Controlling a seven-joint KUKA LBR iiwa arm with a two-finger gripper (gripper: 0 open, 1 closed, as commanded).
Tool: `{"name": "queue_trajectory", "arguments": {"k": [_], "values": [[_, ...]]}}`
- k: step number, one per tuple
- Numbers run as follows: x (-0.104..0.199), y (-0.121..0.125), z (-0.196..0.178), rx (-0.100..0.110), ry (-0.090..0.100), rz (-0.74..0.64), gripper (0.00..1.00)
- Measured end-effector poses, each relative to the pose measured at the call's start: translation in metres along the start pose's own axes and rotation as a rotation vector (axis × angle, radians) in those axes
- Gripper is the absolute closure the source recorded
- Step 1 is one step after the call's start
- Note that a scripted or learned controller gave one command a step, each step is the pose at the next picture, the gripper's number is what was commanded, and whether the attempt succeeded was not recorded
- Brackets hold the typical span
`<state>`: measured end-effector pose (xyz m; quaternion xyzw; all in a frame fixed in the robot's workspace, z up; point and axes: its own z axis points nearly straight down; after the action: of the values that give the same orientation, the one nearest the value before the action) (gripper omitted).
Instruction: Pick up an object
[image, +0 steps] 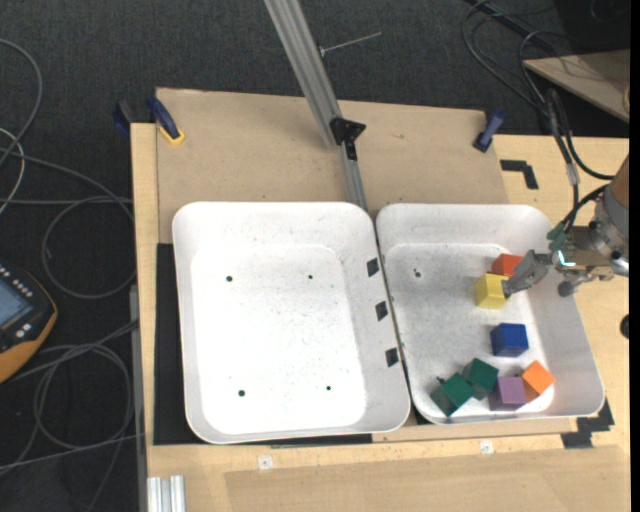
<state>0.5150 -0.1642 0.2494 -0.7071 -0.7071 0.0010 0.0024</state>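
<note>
Camera view: two white bins side by side on the bench, left bin (200, 300) in the centre-left of the frame, right bin (440, 225) centre-right, their inner rims touching. All blocks are in the right bin. Yellow block (490, 290) sits in the upper right part of that bin, with a red-orange block (507, 264) just behind and touching it on its upper right. Blue block (509, 338) is below the yellow one, apart from it. Along the bin's lower edge is a cluster: two dark green blocks (466, 386) touching each other, a purple block (511, 390) just right of them, and an orange block (538, 377) touching the purple one at the lower right corner. Arm comes in from the right edge of the frame at mid height; gripper (522, 277) is low over the right bin, one grey finger (527, 273) angled down-left, its tip right at the yellow block's right side and just below the red-orange one. Can't tell whether the jaws are apart or together; the second finger isn't distinguishable. No block visibly between the fingers. A grey metal rail (320, 90) runs diagonally from the top centre down to the gap between the bins.
</note>
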Motion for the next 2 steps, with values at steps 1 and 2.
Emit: {"name": "queue_trajectory", "arguments": {"k": [1, 2], "values": [[0.000, 0.000, -0.002, -0.004, -0.001, 0.000, 0.00], [0.000, 0.007, 0.043, 0.001, 0.000, 0.000, 0.00]]}}
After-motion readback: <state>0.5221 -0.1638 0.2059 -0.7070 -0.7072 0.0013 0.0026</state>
